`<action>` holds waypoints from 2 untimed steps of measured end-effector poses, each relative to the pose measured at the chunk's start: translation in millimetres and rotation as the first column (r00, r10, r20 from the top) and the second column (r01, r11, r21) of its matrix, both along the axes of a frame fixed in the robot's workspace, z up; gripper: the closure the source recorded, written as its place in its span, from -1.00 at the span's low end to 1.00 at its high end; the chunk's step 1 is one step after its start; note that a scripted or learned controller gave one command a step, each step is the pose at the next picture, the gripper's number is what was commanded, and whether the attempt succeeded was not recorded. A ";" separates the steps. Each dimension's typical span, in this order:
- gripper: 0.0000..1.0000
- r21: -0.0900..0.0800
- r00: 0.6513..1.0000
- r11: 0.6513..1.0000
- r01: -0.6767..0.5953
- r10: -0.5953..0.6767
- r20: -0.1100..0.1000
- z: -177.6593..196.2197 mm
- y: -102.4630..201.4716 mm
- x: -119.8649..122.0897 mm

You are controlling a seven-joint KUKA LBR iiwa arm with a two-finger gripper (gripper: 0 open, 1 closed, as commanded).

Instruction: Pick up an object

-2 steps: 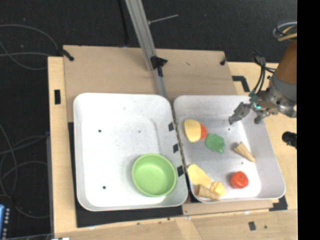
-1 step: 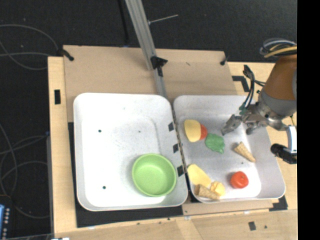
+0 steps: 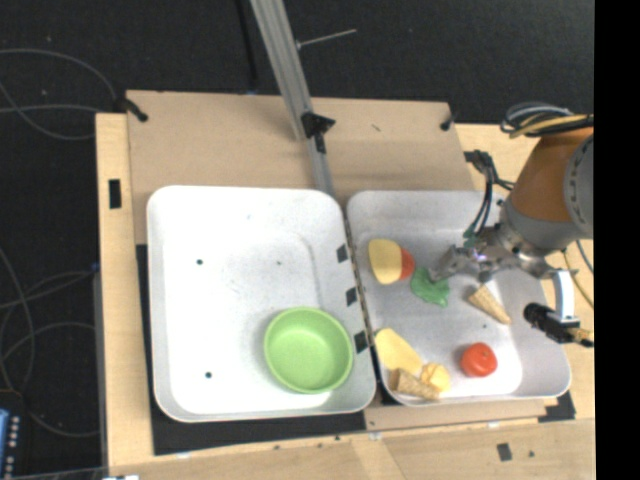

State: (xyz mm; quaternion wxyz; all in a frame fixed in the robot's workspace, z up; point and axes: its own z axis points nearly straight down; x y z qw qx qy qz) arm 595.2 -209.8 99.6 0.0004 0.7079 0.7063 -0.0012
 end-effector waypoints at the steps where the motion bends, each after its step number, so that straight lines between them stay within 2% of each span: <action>1: 1.00 -0.001 1.000 1.000 0.000 0.000 0.006 13.5 -0.4 1.6; 2: 1.00 0.002 1.000 1.000 -0.001 0.001 0.007 57.2 -3.0 1.9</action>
